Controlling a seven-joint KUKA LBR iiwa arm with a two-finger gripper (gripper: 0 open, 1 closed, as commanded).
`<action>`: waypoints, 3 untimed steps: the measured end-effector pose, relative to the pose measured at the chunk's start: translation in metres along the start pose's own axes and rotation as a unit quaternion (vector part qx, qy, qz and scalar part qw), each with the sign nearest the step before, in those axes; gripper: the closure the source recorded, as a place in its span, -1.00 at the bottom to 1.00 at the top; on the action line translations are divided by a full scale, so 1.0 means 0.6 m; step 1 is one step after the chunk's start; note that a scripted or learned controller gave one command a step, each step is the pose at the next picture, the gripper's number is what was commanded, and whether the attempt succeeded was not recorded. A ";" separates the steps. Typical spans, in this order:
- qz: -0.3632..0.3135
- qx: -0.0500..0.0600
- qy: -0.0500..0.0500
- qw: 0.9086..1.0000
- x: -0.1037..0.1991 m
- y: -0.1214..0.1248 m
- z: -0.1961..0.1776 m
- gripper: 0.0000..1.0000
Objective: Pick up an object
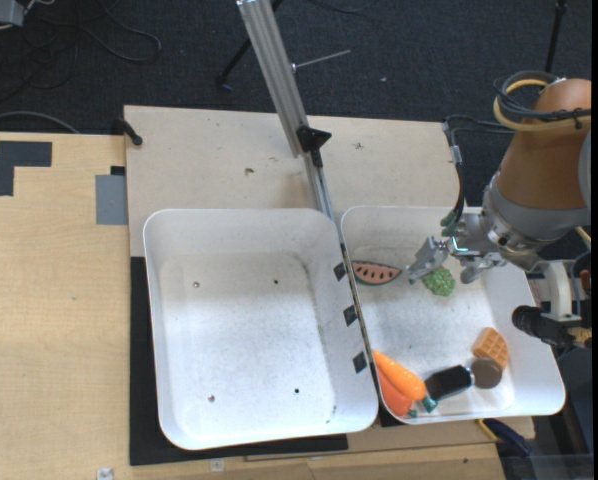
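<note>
Surface (229,158): pale board carrying both bins, stretching away to the left of the hand.
Left bin (179,230): big white tray, well off to the hand's left, beyond the divider.
Right bin (539,393): here's where the action is, the hand hangs inside it, near its far edge.
Arm (544,158): grey with the orange band, leaning in from the right, right behind the hand.
Hand (449,258): low over the right bin, silver fingers spread apart on either side, nothing clamped between them that I can make out.
Carrot (397,378): orange, down at the near-left corner, well apart from the hand.
Watermelon slice (375,271): flat red piece, near the hand's left.
Black-handled tool (447,381): near edge, beside the carrot.
Waffle piece (490,346): towards the near right, apart from the hand.
Broccoli (439,282): the likely target, green floret just below the hand, almost touching.
Technique: my call, centre the fingers over the floret, drop straight, close gently, it's small and may roll; lift only once it's seated.
</note>
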State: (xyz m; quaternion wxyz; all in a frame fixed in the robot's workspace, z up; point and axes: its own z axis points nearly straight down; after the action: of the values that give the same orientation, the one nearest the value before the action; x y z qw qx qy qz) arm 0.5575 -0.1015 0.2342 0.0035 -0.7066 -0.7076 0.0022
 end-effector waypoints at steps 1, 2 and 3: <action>0.002 -0.003 0.000 1.000 -0.003 0.001 -0.004 -1.00; 0.001 0.000 0.000 1.000 -0.009 -0.015 0.081 -1.00; 0.001 0.000 0.000 1.000 -0.019 -0.008 0.161 -1.00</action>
State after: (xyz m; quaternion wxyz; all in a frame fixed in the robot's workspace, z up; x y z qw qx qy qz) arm 0.5518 -0.1125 0.1378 0.0035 -0.7076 -0.7066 0.0024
